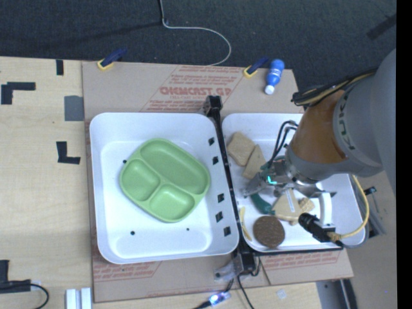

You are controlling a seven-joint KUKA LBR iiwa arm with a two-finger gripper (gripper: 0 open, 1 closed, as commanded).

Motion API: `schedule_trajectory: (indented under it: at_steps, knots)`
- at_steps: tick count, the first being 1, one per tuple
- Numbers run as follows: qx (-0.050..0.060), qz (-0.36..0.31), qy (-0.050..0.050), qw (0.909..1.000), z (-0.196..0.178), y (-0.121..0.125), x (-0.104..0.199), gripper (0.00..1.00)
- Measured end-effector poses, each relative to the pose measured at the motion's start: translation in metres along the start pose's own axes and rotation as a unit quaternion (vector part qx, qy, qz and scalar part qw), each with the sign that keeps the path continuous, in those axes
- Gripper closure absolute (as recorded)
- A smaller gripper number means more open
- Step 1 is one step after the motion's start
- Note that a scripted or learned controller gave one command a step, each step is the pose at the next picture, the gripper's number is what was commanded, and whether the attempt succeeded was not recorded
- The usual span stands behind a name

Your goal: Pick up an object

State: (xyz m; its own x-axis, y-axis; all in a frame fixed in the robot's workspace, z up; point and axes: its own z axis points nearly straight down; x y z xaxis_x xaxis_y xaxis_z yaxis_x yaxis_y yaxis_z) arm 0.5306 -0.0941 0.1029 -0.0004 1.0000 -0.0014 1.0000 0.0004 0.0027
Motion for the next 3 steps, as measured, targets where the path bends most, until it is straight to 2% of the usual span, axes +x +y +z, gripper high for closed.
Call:
schedule_trajectory:
  at_steps: [1,2,3]
  knots:
    - [0.001,0.0,0.0,1.0,-0.01,0.0,0.0,1.0]
    - [0.001,0.0,0.0,1.0,-0.009,0.0,0.0,0.0]
    - [-0.006,0.0,-0.002,1.0,0.015,-0.042,-0.002,0.0]
